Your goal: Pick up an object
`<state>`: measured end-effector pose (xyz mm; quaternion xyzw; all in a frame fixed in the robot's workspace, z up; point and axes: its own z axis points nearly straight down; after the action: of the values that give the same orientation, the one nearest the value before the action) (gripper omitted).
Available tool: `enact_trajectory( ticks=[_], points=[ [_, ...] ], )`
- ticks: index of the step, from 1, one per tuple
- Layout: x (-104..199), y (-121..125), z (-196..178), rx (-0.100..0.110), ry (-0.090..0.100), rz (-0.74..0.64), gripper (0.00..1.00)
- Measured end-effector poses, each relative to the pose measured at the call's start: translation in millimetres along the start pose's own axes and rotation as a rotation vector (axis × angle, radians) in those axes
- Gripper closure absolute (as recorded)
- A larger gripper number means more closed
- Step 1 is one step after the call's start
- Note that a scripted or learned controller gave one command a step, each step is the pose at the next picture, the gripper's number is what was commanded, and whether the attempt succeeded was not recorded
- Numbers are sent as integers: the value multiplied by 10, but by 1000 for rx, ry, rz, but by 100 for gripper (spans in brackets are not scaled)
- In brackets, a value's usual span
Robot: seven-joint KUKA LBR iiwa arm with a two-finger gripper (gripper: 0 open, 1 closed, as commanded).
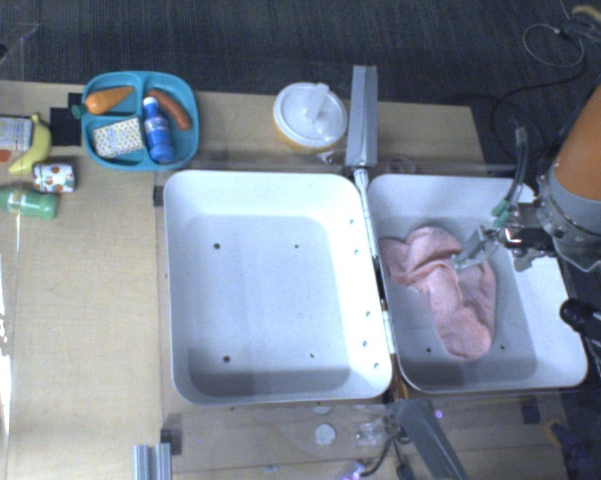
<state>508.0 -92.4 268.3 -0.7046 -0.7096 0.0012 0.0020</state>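
End effector (472, 256): two-finger unit, metal-grey, at the pink cloth's upper right edge in the right bin. Finger tips point left and down, touching or just above the fabric; which of the two, cannot tell. Finger state: cannot tell, tips too small and blurred vs. the cloth. No fabric visibly between fingers, so no grasp is claimed.

Arm (585, 168): grey w/ orange band above wrist, enters from the right, over the right bin's right wall. Prob. reason: shortest reach to the only item in the bins.

Task object: crumpled pale-pink cloth (450, 293), lying flat-ish on the right bin floor, centre to left, long axis running from upper left to lower right. Soft, no rigid edge; a pinch on a raised fold near the top is the likely approach, which fits the end effector's position.

Right bin (555, 368): shallow white plastic tray, holds the cloth.

Left bin (260, 288): shallow white plastic tray, just beside the right bin, walls nearly touching. Likely the drop side.

Tabletop (70, 298): light wood surface carrying both bins.

Off-bin items, well apart from the work area, prob. parked spares:
- blue divided plate w/ toy food (140, 120), upper left.
- white lidded round container (311, 116), above the bins' joint.
- small toy items (banana, can, green bottle) (35, 173), far left edge.

Step est.: approach or contact phase; lift not yet done.

Risk: cloth may slip or only a thin layer may be caught.
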Motion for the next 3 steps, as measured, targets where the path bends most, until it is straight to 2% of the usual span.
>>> enact_trajectory(
  ticks=[1,2,3],
  points=[
    [-109,164,1515,1,0,17,0],
    [-18,590,1781,-20,-5,-43,0],
    [-26,614,1683,-25,-9,-43,100]
  ],
)
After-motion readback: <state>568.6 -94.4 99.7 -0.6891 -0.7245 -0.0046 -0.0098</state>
